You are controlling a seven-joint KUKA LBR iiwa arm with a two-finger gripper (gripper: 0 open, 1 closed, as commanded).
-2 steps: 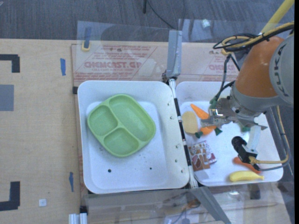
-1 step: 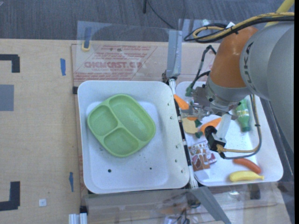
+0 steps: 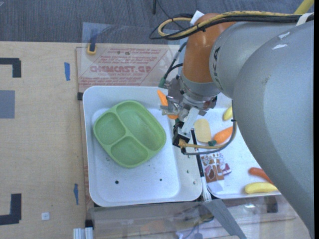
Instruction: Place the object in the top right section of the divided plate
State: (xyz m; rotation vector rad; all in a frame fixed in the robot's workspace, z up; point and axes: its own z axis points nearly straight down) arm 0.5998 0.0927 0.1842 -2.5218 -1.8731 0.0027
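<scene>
Surface: a pale wooden bench (image 3: pixel 40 148) carrying black tape marks (image 3: pixel 11 66) and blue tape marks (image 3: pixel 67 71); grey carpet (image 3: pixel 75 4) lies beyond its far edge. A board with red lettering (image 3: pixel 124 66) lies flat behind the bins, with a yellow clip (image 3: pixel 91 48) at its far left corner. Containers: the left bin (image 3: pixel 134 183) holds the green plate (image 3: pixel 102 133), which lies flat in three sections, turned at a slant, towards the bin's far half. The right bin (image 3: pixel 238 158) is largely covered by the arm (image 3: pixel 259 73). Noted in it: a pale yellow slab (image 3: pixel 202 130), a carrot (image 3: pixel 223 133) just beside the slab, a printed card (image 3: pixel 217 166) nearer the front, a yellow piece (image 3: pixel 228 114) at the arm's edge, a reddish piece (image 3: pixel 259 173) and a banana (image 3: pixel 260 187) at the front right. The gripper (image 3: pixel 173 111) stands over the shared rim between the two bins, near the plate's right side but apart from it. An orange piece (image 3: pixel 162 98) shows right at the gripper, over the left bin's right edge, outside the plate. Whether the gripper is clenched on it or released cannot be told from this angle.
</scene>
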